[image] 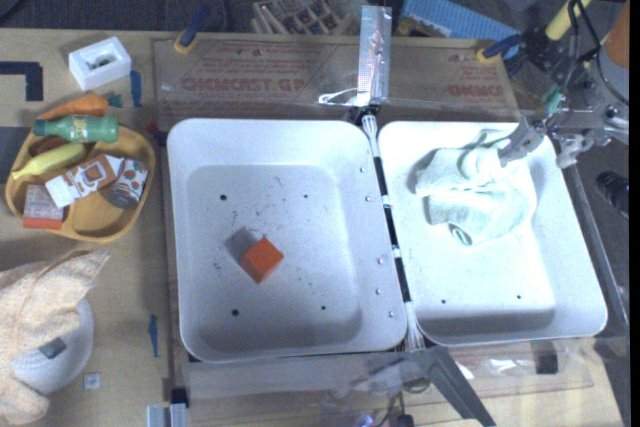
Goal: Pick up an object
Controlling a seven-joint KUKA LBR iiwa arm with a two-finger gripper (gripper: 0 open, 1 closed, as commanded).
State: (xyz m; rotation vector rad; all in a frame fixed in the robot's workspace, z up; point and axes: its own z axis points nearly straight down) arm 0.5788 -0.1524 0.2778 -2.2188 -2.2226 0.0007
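A block [263, 260] lies in the left bin [200, 155], a cloth [470, 195] in the right bin [570, 295], with a bowl [100, 225] left of both.

A small orange block [264, 259] sits in the left bin [200, 155], near the middle of its floor and a bit toward the front. It looks like a cube turned so one corner points at us. Its top is bright orange and one side is dark grey. It lies alone, well apart from the bin's walls.

A white cloth [470, 195] lies in the right bin [560, 305], in the back half. It is soft and crumpled, with folds and bumps. Its top part rises up in a lump near the back right. A small dark ring mark shows at its front edge
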